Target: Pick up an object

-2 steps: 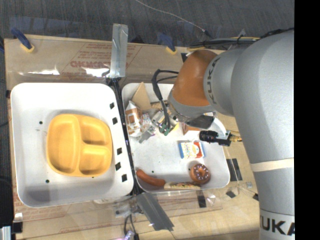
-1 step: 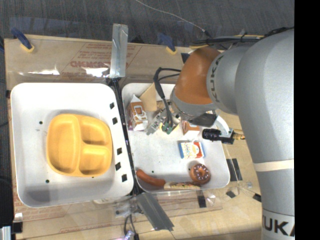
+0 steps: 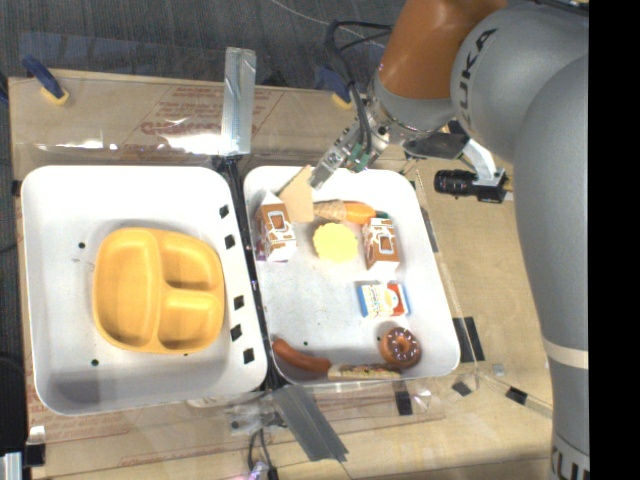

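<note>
Basically halfway: claw (image 3: 318, 176) sits at the right bin's (image 3: 440, 298) far edge, seemingly clamped on a tan wedge (image 3: 297, 203) that looks barely raised above the other items, lift unconfirmed.

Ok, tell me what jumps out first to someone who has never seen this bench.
The big grey arm with its orange band fills the upper right, its gripper reaching over the far edge of the right bin. Next comes the yellow divided tray, alone in the left bin. The right bin holds a scatter of toy food, including a chocolate doughnut near its front corner.
</note>
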You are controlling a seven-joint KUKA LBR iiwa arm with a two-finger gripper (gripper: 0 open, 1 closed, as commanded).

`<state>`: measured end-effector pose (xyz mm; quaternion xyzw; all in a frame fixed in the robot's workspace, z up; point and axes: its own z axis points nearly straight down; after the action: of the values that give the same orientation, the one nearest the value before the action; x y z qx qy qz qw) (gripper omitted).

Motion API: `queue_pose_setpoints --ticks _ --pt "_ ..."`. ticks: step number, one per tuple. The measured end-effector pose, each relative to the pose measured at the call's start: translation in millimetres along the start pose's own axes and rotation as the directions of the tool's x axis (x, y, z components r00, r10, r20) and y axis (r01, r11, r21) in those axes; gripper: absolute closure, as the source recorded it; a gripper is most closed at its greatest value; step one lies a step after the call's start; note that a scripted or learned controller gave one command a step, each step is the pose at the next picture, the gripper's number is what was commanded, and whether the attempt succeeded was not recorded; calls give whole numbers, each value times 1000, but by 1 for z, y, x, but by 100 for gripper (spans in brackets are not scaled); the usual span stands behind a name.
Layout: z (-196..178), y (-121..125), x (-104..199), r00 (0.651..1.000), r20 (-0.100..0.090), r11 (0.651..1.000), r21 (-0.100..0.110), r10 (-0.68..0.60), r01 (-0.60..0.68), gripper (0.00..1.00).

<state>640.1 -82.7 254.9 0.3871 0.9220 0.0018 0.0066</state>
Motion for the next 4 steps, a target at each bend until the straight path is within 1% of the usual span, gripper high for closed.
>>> queue_pose_setpoints --ticks 1,2,3,4 --pt "-12 8 0 973 -10 973 5 -231 231 100" --pt "-22 10 1 971 -9 971 5 -240 240 100" --pt "-23 -2 -17 868 -6 868 2 -496 496 100" --pt "-24 -47 -37 606 -14 606 -2 -795 795 100"
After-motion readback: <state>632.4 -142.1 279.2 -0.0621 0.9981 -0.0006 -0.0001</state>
